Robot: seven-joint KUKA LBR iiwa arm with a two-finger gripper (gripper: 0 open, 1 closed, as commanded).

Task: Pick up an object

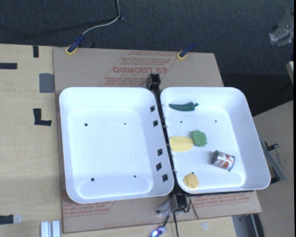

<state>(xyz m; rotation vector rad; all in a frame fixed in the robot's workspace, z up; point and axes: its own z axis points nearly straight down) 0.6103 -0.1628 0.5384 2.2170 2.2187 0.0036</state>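
Camera view: the task looks to be at its very start, with no object lifted yet. All five candidates lie loose on the floor of the right bin (248, 113). A slim green pepper (183, 106) sits near the far wall. A yellow lemon-like piece (180, 143) lies close to the divide between the bins, and a knobbly green piece (199, 138) is just beside it, perhaps touching. A small can (222, 160) lies on its side, apart from the rest. A small yellow-orange lump (191, 180) rests near the near wall. The left bin (69, 107) stands alongside on the counter (138, 65). A pale grey shape (281, 31) at the upper right is too blurred to identify, so whether anything is being gripped cannot be told from it. By my reading the whole job remains: choose an object, descend over it, close on it and raise it. The can and the pepper, each lying clear of neighbours, seem the easier targets.
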